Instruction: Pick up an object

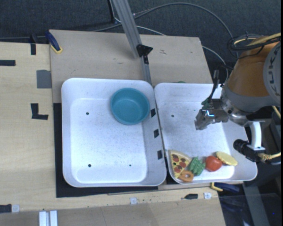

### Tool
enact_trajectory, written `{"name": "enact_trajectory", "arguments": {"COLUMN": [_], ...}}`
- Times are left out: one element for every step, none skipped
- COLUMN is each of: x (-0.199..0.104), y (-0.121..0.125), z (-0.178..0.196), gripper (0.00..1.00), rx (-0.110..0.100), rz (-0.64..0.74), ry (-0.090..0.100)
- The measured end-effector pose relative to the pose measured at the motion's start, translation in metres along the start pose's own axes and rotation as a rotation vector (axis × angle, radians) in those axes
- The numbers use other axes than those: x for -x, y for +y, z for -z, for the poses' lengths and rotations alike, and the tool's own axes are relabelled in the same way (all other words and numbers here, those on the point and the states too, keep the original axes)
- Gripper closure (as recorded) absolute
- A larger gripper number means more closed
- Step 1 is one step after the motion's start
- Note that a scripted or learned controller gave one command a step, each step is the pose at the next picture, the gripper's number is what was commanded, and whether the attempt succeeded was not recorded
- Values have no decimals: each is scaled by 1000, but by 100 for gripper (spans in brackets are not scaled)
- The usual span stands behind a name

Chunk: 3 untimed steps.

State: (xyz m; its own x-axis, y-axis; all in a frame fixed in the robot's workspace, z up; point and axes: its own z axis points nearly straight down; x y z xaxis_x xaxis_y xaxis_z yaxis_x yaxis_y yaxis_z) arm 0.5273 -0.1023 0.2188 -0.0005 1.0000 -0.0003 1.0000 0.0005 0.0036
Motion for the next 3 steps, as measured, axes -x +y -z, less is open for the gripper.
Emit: {"name": "enact_trajectory", "arguments": {"x": [-49, -108, -157], "y": [16, 26, 44], "z": [-9, -3, 10], "gripper": [100, 100, 100], "rx": [-5, -4, -4], "rz": [3, 5, 3], "ry": [1, 2, 1]}}
